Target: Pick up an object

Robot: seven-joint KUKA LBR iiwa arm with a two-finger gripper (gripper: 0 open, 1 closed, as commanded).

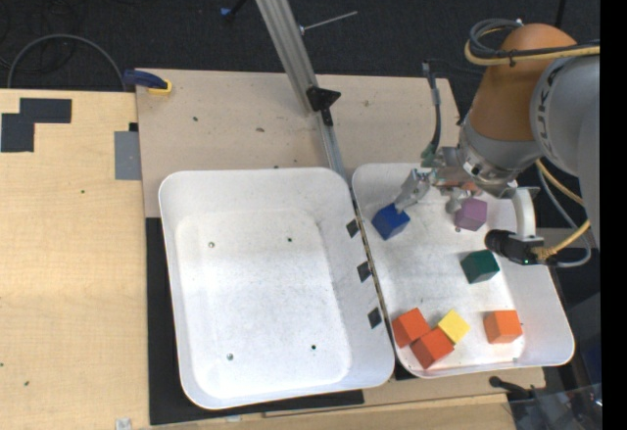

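- Pincer (443, 185) hangs low over the upper part of the right bin (549, 345), in the right half of the frame, with the grey arm and its orange band (511, 85) rising behind it toward the upper right; whether it is open or closed I cannot tell, since the parts under the wrist blur together, and nothing is visibly gripped.
- Just left of and below it lies a blue block (390, 220), close to the bin's left wall; just right and below sits a purple block (471, 214). Being nearest, either looks like the likely target, so I judge the try is at the approach stage, nothing lifted yet.
- Further down the same bin a dark green block (479, 266) rests apart from the others.
- Along the bin's lower edge are two orange-red blocks (419, 336) touching each other, a yellow block (454, 325) against them, and another orange block (502, 325) a little to the right. That tight cluster would probably be harder to grasp cleanly than the loose upper blocks.
- Left bin (181, 198) lies beside the right one, their walls meeting mid-frame, ready to receive whatever is picked.
- Both bins sit on the bench (225, 115), and a slanted metal rail (284, 26) climbs from between them toward the top of the frame.
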